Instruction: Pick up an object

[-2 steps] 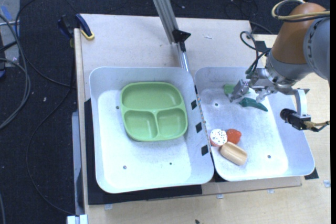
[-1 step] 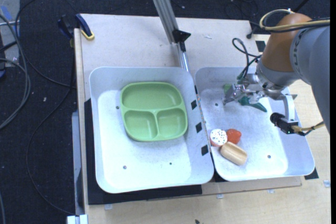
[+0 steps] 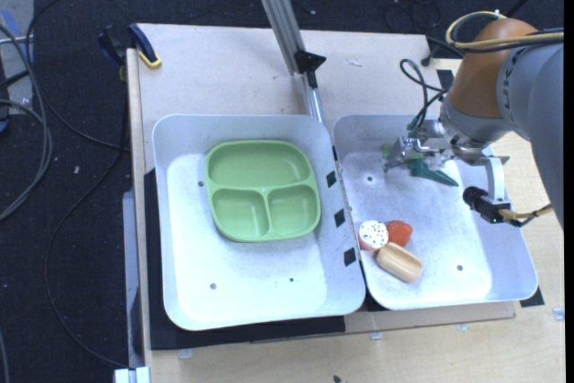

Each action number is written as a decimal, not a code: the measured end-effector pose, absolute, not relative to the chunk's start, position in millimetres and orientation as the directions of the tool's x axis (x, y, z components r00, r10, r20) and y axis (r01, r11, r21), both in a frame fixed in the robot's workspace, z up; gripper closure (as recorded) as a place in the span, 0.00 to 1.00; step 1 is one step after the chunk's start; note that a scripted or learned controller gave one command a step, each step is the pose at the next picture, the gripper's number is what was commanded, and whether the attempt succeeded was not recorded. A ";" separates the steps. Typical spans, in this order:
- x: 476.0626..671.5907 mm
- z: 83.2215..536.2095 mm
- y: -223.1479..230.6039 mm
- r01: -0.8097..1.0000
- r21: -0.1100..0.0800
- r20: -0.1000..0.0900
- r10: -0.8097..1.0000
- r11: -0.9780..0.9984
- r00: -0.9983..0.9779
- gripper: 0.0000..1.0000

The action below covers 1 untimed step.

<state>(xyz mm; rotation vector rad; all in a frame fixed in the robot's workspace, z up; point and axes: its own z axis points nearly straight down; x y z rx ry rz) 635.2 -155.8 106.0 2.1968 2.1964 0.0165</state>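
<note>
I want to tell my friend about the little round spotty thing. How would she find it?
Look in the right-hand white bin, at its near left corner beside the divider between the bins. Three small things cluster there; the spotty one is the white disc with coloured dots, left of the red piece and just above the tan bread roll.

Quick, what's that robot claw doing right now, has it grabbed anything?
Gripper: low over the right white bin, beside a dark green object; open or shut cannot be told.
</note>
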 end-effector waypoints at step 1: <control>636.3 118.5 -158.0 0.999 0.037 -0.023 1.000 0.000 0.001 1.00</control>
